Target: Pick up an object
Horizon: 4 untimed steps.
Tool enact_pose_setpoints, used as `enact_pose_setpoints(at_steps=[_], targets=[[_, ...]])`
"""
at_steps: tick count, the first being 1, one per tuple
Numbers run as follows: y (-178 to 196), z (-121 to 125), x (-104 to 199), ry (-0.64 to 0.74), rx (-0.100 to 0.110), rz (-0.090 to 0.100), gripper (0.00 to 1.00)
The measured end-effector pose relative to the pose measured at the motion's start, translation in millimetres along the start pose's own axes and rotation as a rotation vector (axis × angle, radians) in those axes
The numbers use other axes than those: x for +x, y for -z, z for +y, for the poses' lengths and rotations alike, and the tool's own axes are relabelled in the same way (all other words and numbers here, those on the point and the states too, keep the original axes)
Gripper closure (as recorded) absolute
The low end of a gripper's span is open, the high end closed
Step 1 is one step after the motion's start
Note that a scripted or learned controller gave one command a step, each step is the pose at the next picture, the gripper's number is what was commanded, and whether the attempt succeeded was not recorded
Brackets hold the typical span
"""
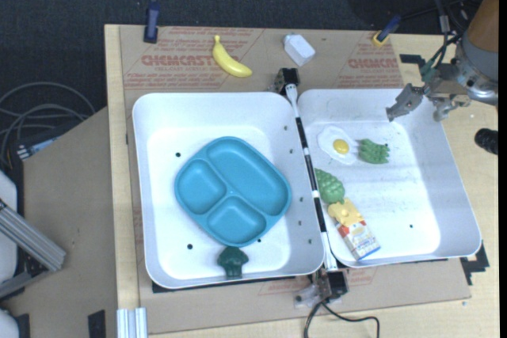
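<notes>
Spread apart with nothing between them, my jaws hang over the far right corner of the right bin (444,162), and my gripper (420,102) sits above bare white floor there, one finger (402,103) angled toward the bin's middle. Nearest the camera, at the front edge of the left bin (150,170), a small dark green toy (232,260) lies just beside the blue divided plate (230,189), which lies across the middle of that bin. In my own bin, close to the front wall, a small carton with red and white sides (359,237) lies on its side, touching a yellow toy (344,212) just behind it. Behind that, against the divider between the bins, sits a green textured toy (329,186). Farther back, a fried egg toy (338,145) lies flat, and a green leafy piece (373,151) lies just beside it on its right; these two are the things nearest my gripper, yet both are apart from it, toward the camera and to its left. Beyond the bins, on the cardboard sheet (182,59), a banana (228,59) lies near the far left, and a small white block (299,49) sits near the middle of the far edge.
</notes>
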<state>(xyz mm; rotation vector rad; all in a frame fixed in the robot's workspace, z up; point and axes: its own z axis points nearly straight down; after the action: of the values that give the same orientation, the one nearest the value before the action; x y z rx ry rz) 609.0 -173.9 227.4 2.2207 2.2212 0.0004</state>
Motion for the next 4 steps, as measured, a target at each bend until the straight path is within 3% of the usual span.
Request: enact_pose_setpoints(at_steps=[1, 2, 3, 4], targets=[[-117, -6, 26, 0.000, 0.004, 0.002, 0.00], [-143, -13, 29, 0.000, 0.003, 0.002, 0.00], [-142, 58, 81, 0.001, 0.000, 0.001, 0.00], [-143, 22, 65, 0.000, 0.003, 0.000, 0.00]])
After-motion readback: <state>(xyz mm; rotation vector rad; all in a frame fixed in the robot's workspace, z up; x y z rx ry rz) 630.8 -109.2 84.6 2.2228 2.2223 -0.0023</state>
